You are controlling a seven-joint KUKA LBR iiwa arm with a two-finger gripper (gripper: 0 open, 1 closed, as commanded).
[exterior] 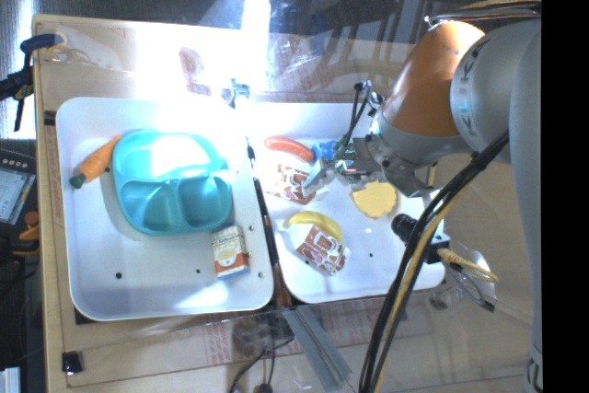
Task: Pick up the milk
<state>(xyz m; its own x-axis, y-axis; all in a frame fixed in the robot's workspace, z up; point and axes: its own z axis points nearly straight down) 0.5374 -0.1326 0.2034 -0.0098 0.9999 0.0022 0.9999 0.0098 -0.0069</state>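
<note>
The milk [230, 251] is a small carton with an orange and white label. It lies in the left bin [138, 290], near its front right corner, just below the blue divided plate [171, 181]. My gripper [324, 172] hangs low over the right bin [368, 285], above a red-and-white packet [294, 183] and beside a small blue item [324, 149]. It is well to the right of the milk, across the wall between the bins. Nothing shows in its grasp.
An orange carrot [95, 161] lies at the plate's left. The right bin holds a red sausage [289, 145], a banana [314, 222], a second red-and-white packet [321, 251] and a yellow round piece [375, 199]. The arm's wrist and cables cover that bin's right side.
</note>
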